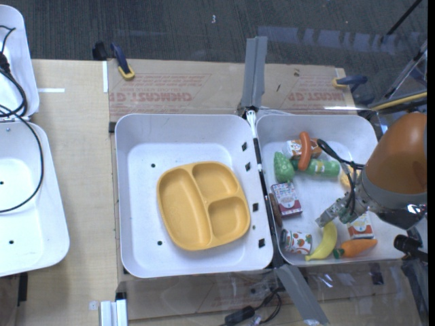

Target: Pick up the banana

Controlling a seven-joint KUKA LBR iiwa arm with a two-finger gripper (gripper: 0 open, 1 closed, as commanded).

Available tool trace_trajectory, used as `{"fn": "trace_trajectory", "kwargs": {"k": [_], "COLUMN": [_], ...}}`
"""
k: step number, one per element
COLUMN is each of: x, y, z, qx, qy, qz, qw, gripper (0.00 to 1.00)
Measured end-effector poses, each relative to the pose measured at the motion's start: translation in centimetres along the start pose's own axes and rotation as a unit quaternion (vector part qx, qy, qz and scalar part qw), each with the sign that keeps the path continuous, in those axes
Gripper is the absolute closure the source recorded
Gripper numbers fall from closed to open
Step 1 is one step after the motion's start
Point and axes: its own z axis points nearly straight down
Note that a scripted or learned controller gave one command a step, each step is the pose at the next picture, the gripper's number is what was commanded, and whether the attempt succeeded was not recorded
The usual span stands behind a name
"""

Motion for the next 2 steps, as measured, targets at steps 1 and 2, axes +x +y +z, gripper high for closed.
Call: {"fn": "trace_trajectory", "kwargs": {"k": [1, 2], "x": [3.09, 3.09], "y": [7.28, 7.27], "z": [-8.85, -8.84], "qx": [0.004, 0.004], "qy": [0.003, 0.003], "qz": [0.11, 0.11], "qw": [0.9939, 0.9939], "gripper": [1.0, 0.0]}}
